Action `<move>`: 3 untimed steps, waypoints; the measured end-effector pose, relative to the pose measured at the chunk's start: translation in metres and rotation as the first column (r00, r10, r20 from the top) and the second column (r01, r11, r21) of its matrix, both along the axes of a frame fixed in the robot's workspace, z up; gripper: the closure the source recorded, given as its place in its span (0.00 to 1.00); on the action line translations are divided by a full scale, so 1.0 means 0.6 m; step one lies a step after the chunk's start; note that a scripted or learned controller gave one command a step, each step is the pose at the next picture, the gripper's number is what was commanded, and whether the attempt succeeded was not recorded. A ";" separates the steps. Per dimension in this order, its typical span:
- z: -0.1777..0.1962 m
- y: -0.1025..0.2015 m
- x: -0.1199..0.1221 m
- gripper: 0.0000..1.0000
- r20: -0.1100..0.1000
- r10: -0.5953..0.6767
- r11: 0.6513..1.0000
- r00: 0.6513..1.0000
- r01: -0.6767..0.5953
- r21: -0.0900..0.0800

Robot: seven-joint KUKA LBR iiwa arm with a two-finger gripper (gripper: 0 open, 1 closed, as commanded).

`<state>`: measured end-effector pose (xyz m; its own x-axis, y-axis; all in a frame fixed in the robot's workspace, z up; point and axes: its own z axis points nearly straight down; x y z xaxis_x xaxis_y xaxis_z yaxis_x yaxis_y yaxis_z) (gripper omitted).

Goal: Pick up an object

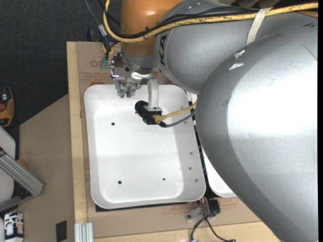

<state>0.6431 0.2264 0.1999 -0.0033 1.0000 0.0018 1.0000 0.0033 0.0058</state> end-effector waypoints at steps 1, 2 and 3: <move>0.017 0.001 0.000 1.00 0.002 0.001 1.000 1.000 -0.001 0.000; 0.035 0.002 0.001 1.00 0.004 0.002 1.000 1.000 -0.002 0.001; 0.052 0.003 0.002 1.00 0.006 0.003 1.000 1.000 -0.003 0.001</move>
<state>0.6441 0.2281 0.2308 -0.0062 1.0000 0.0033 0.9999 0.0061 0.0120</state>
